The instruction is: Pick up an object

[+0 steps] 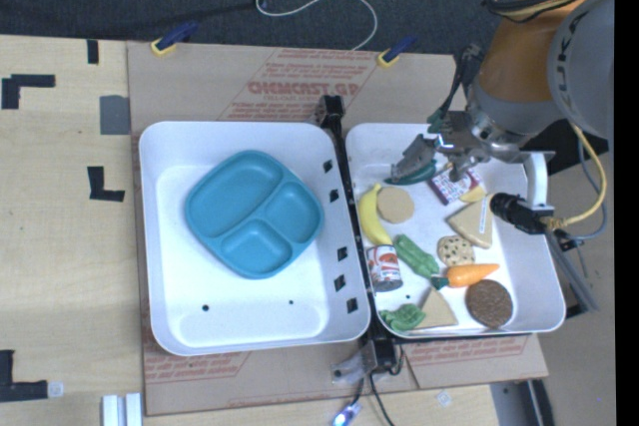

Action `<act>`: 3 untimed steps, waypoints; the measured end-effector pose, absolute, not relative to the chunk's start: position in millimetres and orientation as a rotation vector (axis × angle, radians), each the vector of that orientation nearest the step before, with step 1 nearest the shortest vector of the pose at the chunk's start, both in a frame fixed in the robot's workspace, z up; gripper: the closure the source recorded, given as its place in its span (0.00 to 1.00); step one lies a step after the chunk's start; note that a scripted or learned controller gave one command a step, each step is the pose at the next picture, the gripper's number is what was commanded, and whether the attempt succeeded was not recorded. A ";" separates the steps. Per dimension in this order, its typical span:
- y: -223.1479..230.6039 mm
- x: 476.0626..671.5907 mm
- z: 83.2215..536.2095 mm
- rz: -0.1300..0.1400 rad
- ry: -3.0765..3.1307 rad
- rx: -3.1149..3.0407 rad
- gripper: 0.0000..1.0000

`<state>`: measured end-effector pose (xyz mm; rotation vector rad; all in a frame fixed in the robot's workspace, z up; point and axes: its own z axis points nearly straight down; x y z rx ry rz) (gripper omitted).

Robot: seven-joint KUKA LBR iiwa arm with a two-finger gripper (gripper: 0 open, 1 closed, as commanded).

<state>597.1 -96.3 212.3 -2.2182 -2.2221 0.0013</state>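
My gripper (431, 161) hangs over the far part of the right bin (534, 259), with the grey arm and its orange band rising to the upper right. Just below it lies a red and white packet (451, 184), and beside that a tan round cracker (395, 206) and a banana (371, 215). Further forward in the same bin are a cheese wedge (472, 225), a green pickle (416, 255), a small can (385, 267), a chip cookie (454, 249), a carrot (469, 274) and a brown round cookie (489, 302). Nothing shows as held.
The left bin (170, 214) holds a blue divided plate (255, 213). A black divider (344, 214) runs between the bins. A bread slice (437, 310) and a green leafy piece (402, 318) lie at the right bin's front edge. A white cable (300, 10) trails behind.
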 end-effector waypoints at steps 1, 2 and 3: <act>-46.5 563.4 206.5 0.004 -2.223 -2.213 0.00; -48.6 564.9 216.6 0.002 -2.223 -2.217 1.00; 17.5 483.6 345.7 -0.011 -2.233 -2.211 1.00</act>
